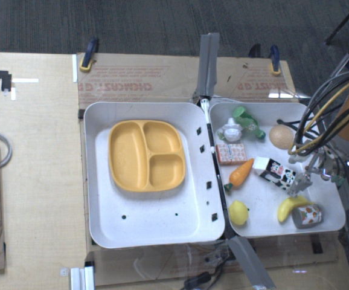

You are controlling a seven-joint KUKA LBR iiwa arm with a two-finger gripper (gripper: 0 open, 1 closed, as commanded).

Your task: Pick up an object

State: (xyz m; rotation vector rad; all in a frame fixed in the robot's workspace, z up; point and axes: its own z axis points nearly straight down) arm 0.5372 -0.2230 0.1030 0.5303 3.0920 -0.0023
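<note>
The right bin (334, 192) holds several small objects. Among them are a carrot (241, 173), a black-and-white carton (275, 172), a banana (290, 207), a lemon (238, 212) and a tan egg-shaped item (281, 136). A pink wafer pack (230, 153), a white bottle (231, 131), a green toy (247, 121) and a small printed can (308, 215) lie there too. My gripper (302, 183) hangs low over the bin's right side, just right of the carton and above the banana. Nothing is visibly held.
The left bin (99, 180) carries a yellow divided plate (147, 156). A central divider post (208, 65) stands between the bins. Cables (325, 116) loop over the right bin's far corner. Cardboard (138, 77) lies behind the bins.
</note>
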